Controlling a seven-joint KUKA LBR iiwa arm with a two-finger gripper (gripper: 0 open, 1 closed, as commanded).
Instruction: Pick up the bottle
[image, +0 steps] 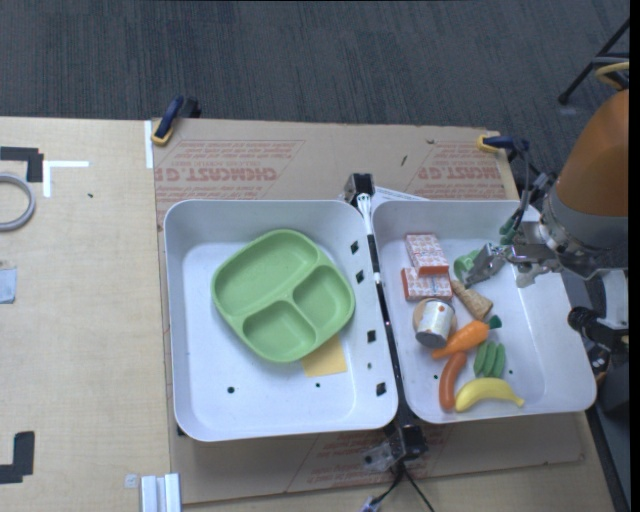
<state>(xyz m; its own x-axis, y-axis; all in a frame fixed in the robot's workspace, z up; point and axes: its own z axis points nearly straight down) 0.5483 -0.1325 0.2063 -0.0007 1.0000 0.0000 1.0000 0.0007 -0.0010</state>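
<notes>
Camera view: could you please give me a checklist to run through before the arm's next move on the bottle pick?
1. Bottle identified: cannot tell. The green object beside the gripper may be it, but its shape is unclear.
2. Gripper over the right bin: ok, it is above the bin's far half.
3. Target held: cannot tell from this angle.
4. Space around the target: not ok. The cone and the pink boxes lie close beside the green object.
5. Other bin out of the way: ok. The green tray lies in the left bin, well apart from the arm.
</notes>
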